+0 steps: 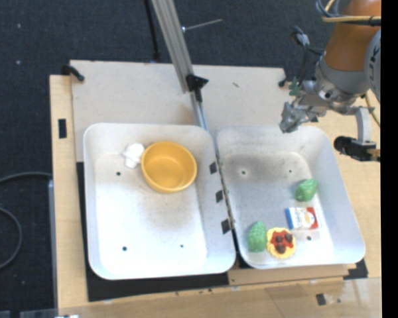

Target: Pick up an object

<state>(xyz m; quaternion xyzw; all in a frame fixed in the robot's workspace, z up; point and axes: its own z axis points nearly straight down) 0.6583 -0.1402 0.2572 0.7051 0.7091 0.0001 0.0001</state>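
The right bin (252,184) holds a small green lump (306,189) near its right side, a white, red and blue carton (302,218) below that, a green leafy piece (257,236) and a round yellow toy with red and dark spots (281,242) at the front. In the left bin (146,237) sit a yellow bowl (169,166) and a small white object (132,154) touching its left side. My gripper (290,123) hangs over the far rim of the right bin, above and left of the green lump, with nothing seen between its fingers.
A slanted metal pole (176,45) runs from the top down to the gap between the bins. Black clips (221,195) line the seam between the bins. A black fitting (351,146) sticks out at the right bin's far right edge.
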